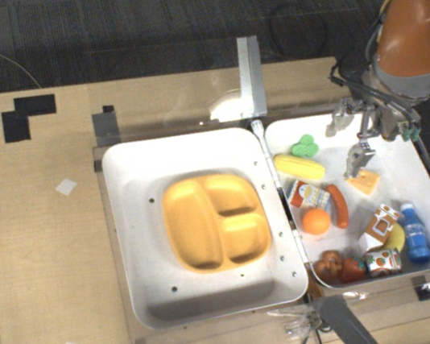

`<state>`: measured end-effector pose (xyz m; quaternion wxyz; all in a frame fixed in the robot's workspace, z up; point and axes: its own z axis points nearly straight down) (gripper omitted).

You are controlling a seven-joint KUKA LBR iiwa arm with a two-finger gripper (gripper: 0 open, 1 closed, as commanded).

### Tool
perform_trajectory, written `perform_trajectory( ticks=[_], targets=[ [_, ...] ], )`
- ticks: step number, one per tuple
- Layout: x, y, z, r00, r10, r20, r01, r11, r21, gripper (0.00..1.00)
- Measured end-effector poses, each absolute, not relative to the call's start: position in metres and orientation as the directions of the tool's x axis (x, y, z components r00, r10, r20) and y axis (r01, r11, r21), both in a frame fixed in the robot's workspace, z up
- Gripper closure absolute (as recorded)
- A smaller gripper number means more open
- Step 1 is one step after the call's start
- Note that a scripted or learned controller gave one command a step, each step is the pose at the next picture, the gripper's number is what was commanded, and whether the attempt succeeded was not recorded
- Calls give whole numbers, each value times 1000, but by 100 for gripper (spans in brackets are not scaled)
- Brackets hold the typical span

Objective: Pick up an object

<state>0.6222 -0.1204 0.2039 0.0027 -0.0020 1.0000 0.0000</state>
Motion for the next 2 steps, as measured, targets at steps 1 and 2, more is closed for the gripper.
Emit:
perform_trajectory(
  ticks=[1, 2],
  targets=[
    [671, -145, 153, -970, 241, -8, 241, 970, 2, 0],
    [628, -86, 98, -962, 273, -25, 273, 962, 4, 0]
  ],
)
